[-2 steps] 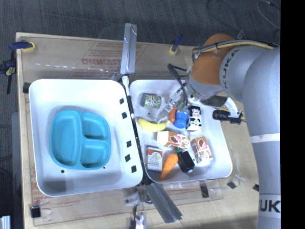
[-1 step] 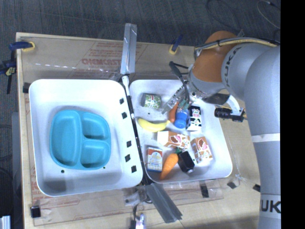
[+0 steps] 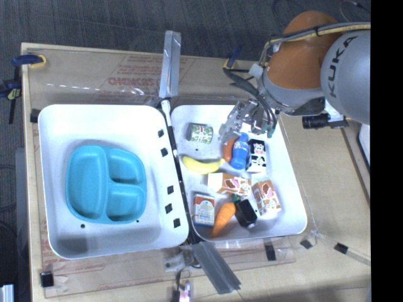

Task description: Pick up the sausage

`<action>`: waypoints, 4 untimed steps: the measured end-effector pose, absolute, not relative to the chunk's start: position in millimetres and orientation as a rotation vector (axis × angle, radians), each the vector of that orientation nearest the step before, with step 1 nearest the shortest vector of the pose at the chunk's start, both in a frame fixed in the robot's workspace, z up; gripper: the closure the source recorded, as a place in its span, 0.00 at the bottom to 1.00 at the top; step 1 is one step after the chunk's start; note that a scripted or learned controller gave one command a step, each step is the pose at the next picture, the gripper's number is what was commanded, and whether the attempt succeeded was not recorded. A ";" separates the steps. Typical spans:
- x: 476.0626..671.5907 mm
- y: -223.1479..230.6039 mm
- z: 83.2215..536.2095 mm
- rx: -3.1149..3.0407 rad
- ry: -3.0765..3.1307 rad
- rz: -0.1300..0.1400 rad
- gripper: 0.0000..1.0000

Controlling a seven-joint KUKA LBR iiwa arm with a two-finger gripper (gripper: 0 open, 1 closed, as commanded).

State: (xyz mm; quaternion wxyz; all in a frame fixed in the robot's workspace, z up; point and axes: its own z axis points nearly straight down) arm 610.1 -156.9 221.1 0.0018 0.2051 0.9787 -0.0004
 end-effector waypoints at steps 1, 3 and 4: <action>594.0 -150.9 207.1 0.352 3.122 -0.001 1.00; 535.4 -200.3 224.2 -0.424 3.114 0.000 0.00; 628.1 -209.7 209.4 -0.404 3.114 -0.001 0.00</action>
